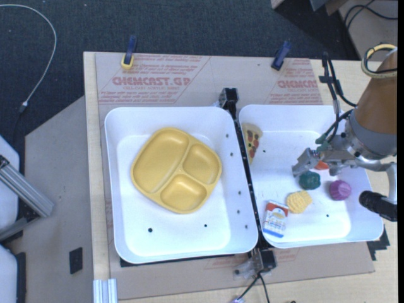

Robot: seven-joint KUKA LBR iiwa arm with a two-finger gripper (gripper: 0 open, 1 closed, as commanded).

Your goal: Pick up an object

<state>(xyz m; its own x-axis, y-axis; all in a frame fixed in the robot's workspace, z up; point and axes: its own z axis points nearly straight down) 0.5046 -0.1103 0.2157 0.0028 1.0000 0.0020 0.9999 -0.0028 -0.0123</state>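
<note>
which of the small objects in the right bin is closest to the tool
The dark green round object, lying just below the tool. The purple round object, the yellow ridged object and the small white and red packet lie farther off.

A divided plate (176, 168) lies in the left bin (120, 188); small objects (299, 201) in the right bin (278, 122).

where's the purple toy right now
The purple toy lies in the right bin, near its right side, just right of the dark green object and below the gripper.

Grey arm (379, 115) with orange band reaching in from the right, wrist angled down, gripper (314, 162) low
</note>
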